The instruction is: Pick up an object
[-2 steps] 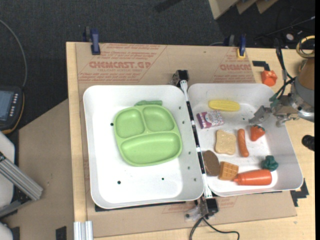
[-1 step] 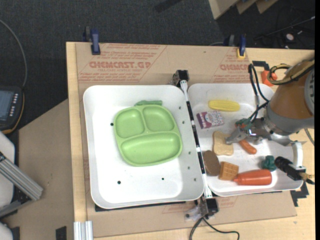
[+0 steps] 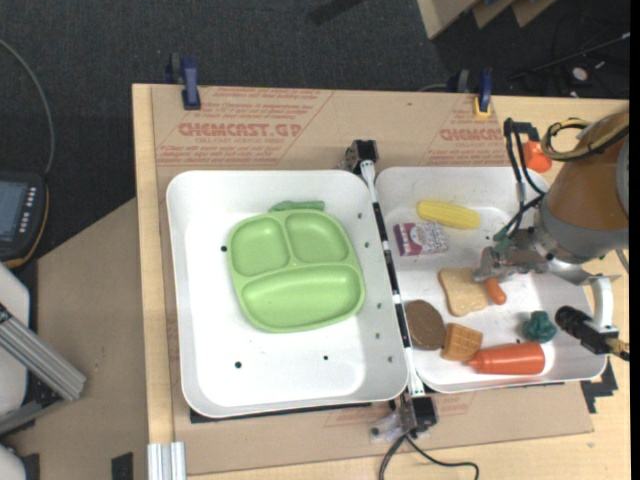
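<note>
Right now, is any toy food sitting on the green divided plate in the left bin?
No. The green divided plate shows bare compartments; the yellow corn cob and other toy food lie in the right bin.

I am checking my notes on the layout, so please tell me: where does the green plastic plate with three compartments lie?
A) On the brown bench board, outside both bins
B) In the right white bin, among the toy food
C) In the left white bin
C: the green plastic plate with three compartments rests flat inside the left white bin, apart from the toy food in the right bin.
</note>
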{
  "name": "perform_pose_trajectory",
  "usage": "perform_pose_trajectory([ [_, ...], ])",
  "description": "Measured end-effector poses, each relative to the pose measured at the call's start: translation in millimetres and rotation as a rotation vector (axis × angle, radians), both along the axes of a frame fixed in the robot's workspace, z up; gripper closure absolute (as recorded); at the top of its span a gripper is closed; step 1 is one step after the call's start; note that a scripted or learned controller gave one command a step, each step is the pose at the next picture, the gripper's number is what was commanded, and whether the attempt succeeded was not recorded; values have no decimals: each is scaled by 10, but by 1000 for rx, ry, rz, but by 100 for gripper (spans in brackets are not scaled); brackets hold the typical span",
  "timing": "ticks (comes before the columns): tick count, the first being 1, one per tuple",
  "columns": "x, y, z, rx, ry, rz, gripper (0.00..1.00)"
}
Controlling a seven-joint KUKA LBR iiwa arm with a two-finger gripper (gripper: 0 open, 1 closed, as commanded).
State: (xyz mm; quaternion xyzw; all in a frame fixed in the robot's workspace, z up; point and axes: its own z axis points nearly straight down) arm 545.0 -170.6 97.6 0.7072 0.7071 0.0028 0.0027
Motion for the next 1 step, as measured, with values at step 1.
perform_pose_trajectory([
  [1,-94,861,926,2,-2,10,100],
])
